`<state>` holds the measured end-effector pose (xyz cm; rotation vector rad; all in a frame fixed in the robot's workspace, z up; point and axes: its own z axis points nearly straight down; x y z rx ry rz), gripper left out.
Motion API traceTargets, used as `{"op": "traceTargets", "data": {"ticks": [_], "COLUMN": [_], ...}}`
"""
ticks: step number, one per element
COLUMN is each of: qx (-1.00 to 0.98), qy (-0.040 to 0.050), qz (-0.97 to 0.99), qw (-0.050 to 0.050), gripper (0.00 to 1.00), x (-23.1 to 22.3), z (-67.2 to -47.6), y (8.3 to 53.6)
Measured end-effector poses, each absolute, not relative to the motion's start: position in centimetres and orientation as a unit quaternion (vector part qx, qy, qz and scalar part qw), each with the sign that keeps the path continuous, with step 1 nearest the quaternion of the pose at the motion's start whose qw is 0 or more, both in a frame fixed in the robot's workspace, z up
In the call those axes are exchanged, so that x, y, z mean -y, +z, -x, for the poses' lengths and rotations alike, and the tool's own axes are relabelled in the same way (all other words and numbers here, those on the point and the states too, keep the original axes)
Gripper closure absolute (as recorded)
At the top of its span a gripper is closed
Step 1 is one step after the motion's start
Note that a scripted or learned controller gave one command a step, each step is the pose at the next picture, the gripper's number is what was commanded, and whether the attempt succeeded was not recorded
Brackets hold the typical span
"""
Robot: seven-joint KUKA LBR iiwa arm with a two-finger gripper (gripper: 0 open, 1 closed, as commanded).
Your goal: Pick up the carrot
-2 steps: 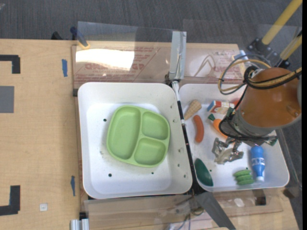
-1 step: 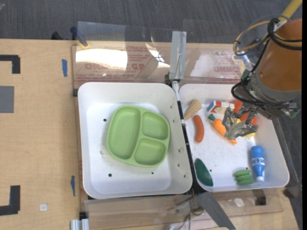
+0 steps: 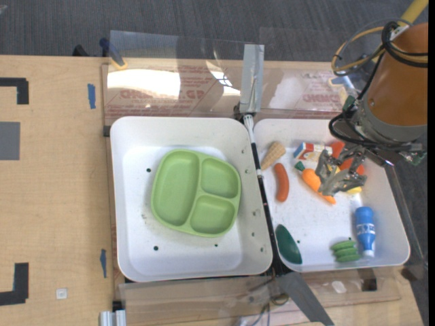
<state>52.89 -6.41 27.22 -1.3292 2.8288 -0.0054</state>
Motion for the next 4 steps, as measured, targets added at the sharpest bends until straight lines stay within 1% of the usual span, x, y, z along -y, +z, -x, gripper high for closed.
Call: {"op": "traceTargets", "data": {"ticks": [3, 4], "qx": [-0.907, -0.859], "qy": [-0.0049, 0.0020], "qz": [0.421, 0.511], "qw": [0.022, -0.001], "gripper": [1.00, 1.00], "x": [6.1, 16.6], "z": [-53.5, -49.9], "y": [30.5, 22.4]}}
